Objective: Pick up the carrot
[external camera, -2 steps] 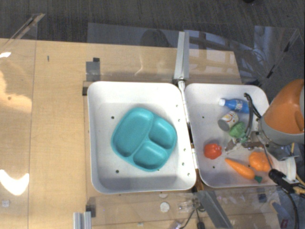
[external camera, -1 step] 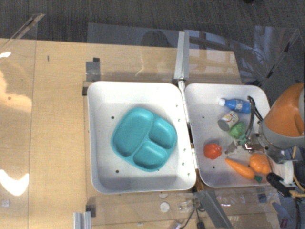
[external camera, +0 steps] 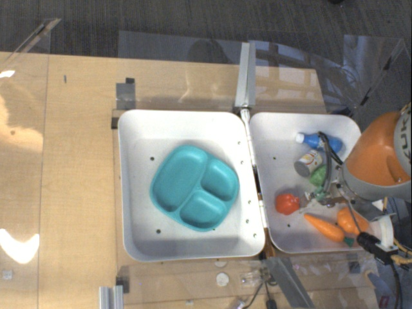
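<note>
While the gripper (external camera: 320, 197) hovers near the carrot (external camera: 324, 227), approach is underway; finger state unclear; next, descend.

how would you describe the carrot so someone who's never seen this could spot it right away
Look in the right-hand shallow white bin, near its front edge. The long orange tapered carrot lies there on its side, its thick end pointing toward the round red tomato-like ball. A second, stubbier orange carrot piece sits just to its right; the one meant is the longer, slimmer one.
</note>
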Available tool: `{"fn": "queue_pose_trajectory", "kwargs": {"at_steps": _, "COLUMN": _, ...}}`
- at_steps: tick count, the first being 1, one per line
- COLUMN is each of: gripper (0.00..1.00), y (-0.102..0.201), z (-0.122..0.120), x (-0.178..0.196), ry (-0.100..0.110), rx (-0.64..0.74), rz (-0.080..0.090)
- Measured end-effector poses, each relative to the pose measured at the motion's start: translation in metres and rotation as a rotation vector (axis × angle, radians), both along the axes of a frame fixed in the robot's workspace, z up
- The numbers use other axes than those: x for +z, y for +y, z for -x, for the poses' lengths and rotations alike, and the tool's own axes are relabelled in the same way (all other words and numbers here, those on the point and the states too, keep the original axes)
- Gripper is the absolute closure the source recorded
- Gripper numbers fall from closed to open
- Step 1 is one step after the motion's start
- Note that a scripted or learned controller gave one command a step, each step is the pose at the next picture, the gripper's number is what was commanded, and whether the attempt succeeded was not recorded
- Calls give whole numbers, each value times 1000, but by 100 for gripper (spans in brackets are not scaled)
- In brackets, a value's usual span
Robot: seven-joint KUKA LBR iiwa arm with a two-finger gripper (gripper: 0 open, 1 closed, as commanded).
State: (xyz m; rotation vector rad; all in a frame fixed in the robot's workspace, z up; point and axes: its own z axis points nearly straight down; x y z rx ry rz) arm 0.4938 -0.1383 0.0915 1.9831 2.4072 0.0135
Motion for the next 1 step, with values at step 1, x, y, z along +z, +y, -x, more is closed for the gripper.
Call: {"fn": "queue_pose_trajectory", "kwargs": {"at_steps": 1, "gripper": 0, "y": 9, "z": 4, "x": 9, "ry": 15, "rx": -146, "rz": -8}}
